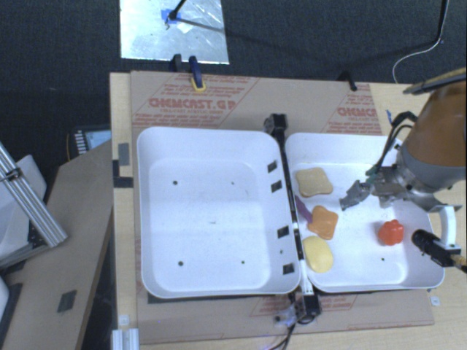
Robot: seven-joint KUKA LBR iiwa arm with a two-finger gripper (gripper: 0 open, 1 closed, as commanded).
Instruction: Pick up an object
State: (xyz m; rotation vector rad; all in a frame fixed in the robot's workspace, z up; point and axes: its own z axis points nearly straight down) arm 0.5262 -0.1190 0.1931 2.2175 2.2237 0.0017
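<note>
In the right bin [343, 146] lie a tan bread-like slice [314, 182], an orange piece [323, 222], a pale yellow lump [317, 254] and a red pepper-like object [390, 232]. A thin purple item [303, 208] rests along the bin's left wall. My gripper [354, 195] hovers over the middle of the right bin, right of the tan slice and above-right of the orange piece, with nothing seen between its fingers. The arm reaches in from the right, above the red object.
The left bin [208, 210] sits beside the right one, split from it by a black divider bar [286, 195]. Both rest on a brown board [241, 97]. A shiny metal sheet [174, 19] lies beyond the bench's back edge.
</note>
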